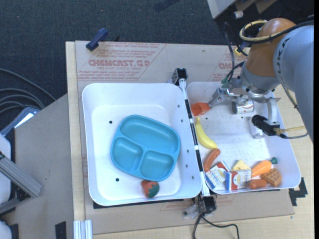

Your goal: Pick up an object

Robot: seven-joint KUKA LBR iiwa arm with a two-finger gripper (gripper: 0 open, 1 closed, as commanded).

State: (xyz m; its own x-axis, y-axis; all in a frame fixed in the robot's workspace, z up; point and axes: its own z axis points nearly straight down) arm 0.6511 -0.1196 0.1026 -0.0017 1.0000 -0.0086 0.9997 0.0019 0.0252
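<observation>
Gripper [240, 102]: grip state indiscernible, hovering above right bin [291, 156]; orange piece [201, 108] just beside it, banana [204, 137] below-left (probable pick candidates, judged by proximity).

A blue divided plate [145, 147] and a red strawberry [149, 187] lie in the white left bin [94, 133], while the white right bin [289, 156] holds a yellow banana [204, 138] and an orange carrot [261, 168].

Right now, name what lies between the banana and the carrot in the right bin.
In the camera view, between banana and carrot: a sausage and cheese wedge, on white floor.
</observation>
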